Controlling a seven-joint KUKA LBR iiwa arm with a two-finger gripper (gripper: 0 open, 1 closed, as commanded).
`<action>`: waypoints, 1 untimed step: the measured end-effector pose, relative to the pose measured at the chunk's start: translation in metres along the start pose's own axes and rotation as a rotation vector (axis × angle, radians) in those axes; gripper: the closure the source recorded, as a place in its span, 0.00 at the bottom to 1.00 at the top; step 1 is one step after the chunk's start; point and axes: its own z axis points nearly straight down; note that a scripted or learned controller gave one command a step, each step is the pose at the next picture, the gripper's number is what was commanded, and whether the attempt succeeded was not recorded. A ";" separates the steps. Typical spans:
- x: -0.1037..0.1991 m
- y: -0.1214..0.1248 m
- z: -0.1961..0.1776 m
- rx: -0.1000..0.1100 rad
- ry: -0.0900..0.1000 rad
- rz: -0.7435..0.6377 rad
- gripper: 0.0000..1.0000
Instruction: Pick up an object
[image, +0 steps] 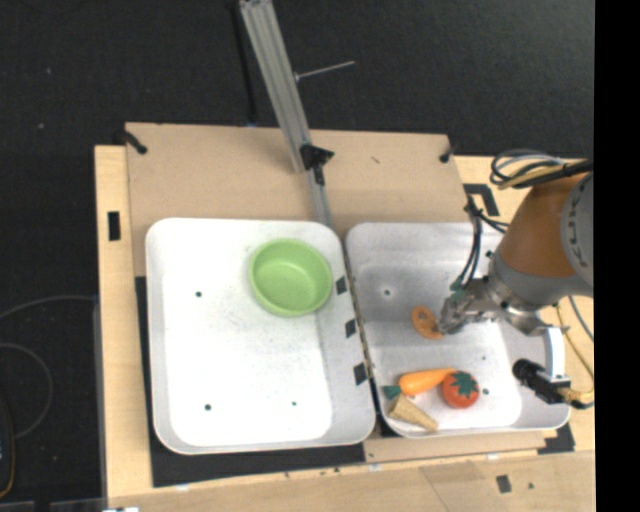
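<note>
Bench with 2 shallow white bins side by side; arm in from the right, over the right bin (380, 260).

Left bin (180, 330): 1 green bowl (291, 278) toward its far right corner. Right bin: small orange piece (427, 322) near centre, gripper (450, 318) just beside it on its right, contact not resolvable. Finger state: cannot tell, tips too small and dark. Near edge of the right bin: carrot (426, 380), tomato (460, 390) just right of it, tan wedge (412, 414) at the near left corner.
</note>
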 end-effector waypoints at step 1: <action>-0.007 0.007 -0.057 0.005 0.001 -0.010 1.00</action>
